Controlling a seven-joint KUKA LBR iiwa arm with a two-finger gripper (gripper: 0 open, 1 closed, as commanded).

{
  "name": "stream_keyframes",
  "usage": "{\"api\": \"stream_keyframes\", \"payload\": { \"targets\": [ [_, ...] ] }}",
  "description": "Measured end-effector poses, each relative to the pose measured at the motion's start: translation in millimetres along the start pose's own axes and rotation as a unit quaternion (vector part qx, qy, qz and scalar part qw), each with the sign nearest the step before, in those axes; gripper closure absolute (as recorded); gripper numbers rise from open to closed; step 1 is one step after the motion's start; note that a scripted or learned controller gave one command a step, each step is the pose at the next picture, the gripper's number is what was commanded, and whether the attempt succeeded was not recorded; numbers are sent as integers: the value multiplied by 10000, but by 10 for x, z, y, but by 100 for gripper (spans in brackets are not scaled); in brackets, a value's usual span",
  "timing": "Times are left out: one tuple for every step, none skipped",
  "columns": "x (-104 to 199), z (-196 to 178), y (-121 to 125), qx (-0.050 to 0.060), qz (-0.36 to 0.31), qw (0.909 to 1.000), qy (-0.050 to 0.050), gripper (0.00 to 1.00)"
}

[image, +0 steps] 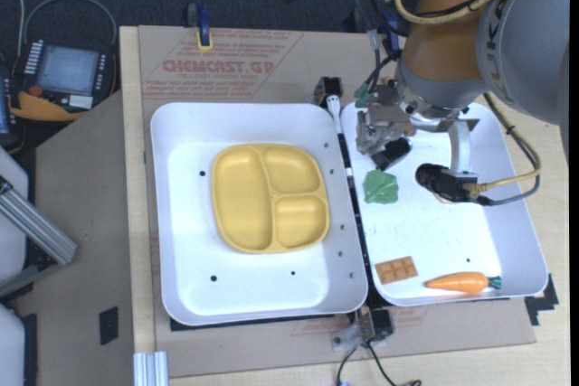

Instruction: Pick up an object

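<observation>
The claw [384, 145] sits directly above-left of the green piece [381, 187] in the right bin [516, 240]. Claw opening: cannot tell

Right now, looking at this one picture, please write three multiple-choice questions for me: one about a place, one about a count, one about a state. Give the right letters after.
1. Where does the carrot lie?
A. on the yellow plate
B. near the front edge of the right bin
C. on the cardboard outside the bins

2. How many compartments does the yellow plate have?
A. two
B. three
C. five

3. How does the green item lie in relation to the gripper?
A. lifted clear of the bin
B. resting on the floor of the right bin, just below the gripper
C. stacked on the brown waffle piece

Answers: 1 B, the carrot sits by the bin's near wall. 2 B, ridges split the plate into three hollows. 3 B, the green item lies flat on white floor under the gripper.
</observation>
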State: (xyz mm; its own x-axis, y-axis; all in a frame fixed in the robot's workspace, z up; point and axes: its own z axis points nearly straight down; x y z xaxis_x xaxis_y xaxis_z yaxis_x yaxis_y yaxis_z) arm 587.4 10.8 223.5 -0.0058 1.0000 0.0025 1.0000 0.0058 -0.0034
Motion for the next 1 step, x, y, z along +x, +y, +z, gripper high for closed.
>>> {"api": "stream_keyframes", "payload": {
  "targets": [
    [535, -106, -175, -5, -3, 10000, 0, 100]
  ]
}}
